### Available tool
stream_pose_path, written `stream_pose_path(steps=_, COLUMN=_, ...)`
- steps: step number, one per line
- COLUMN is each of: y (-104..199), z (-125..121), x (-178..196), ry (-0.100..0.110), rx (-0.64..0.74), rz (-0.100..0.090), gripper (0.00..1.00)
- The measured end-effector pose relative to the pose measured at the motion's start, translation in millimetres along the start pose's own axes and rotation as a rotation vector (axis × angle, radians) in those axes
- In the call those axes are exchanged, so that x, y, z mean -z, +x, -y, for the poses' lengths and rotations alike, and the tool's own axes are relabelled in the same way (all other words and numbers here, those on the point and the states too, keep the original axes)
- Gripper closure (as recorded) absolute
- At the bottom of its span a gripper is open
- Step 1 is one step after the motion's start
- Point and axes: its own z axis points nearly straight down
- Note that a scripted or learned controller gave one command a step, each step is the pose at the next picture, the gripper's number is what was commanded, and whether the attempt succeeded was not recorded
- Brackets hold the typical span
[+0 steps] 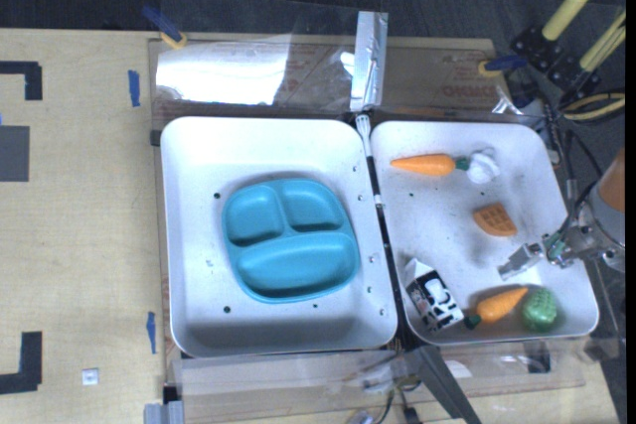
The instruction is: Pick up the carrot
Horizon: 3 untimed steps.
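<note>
Arm (614, 213) cut off at right bin's (447, 204) edge.

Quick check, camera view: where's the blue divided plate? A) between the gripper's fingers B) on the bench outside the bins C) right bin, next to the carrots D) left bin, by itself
D: the blue divided plate lies flat in the left bin, while the two carrots lie in the right bin.

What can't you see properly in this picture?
- The hand: small and blurry in the camera view, so its grip is unclear.
- The black and white thing: too small to identify.
- The white lump beside the upper carrot: too blurry to name.
</note>
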Motion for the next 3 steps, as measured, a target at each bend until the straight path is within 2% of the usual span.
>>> stream_pose_path(steps=1, y=34.8, z=-7.8, x=0.6, ry=0.001, rx=0.134, rz=-0.002, gripper=0.0)
stream_pose_path(steps=2, y=11.6, z=-3.7, x=-40.3, ry=-0.002, rx=0.267, rz=-0.001, gripper=0.0)
stream_pose_path(steps=3, y=-6.9, z=1.0, x=13.3, ry=-0.002, rx=-0.018, rz=0.002, gripper=0.0)
